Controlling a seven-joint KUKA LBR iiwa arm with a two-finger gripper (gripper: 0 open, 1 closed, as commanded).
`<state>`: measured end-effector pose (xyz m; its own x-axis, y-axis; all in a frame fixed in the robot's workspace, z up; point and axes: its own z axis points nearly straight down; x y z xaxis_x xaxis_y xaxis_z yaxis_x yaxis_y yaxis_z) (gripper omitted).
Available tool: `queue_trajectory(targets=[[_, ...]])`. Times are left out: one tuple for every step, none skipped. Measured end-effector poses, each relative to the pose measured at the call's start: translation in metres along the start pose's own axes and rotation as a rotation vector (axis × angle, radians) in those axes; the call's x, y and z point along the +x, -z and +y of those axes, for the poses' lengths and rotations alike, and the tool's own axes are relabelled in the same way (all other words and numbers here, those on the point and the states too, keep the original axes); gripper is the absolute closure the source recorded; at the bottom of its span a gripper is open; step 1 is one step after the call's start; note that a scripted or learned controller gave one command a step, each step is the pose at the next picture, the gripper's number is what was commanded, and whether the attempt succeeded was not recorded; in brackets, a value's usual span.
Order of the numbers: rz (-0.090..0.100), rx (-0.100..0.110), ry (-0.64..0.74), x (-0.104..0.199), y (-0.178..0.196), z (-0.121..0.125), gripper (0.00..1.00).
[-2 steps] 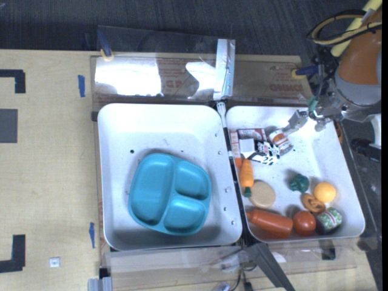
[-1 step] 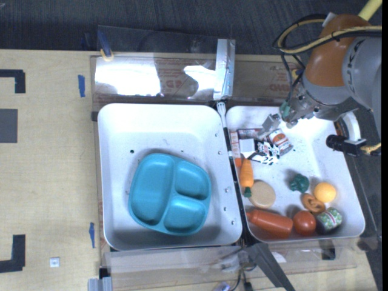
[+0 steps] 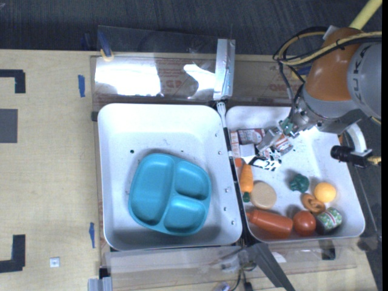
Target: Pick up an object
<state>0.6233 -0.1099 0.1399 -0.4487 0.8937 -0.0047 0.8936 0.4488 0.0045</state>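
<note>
Over right bin's (image 3: 354, 190) back edge, gripper (image 3: 280, 139) hangs, finger state unclear. Carrot (image 3: 246, 177) and sausage (image 3: 268, 222) lie along front-left; best descend squarely over one.

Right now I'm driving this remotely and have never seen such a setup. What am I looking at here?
One camera looks down at a slant on a bench with two shallow white bins. The grey arm with an orange band reaches in from the right; its hand hangs over the back of the right bin. I cannot tell whether it holds anything. The left bin carries a blue divided tray. The right bin holds toy food: a carrot, a beige round piece, a red sausage, a tomato, a yellow fruit and a dark green piece.
</note>
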Motion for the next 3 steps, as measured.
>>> queue_trajectory(targets=[[-0.006, -0.012, 0.06, -0.048, -0.044, 0.013, 0.0], [-0.009, -0.018, 0.063, -0.048, -0.03, 0.016, 1.0], [-0.009, -0.004, 0.498, -0.125, 0.085, -0.011, 1.0]])
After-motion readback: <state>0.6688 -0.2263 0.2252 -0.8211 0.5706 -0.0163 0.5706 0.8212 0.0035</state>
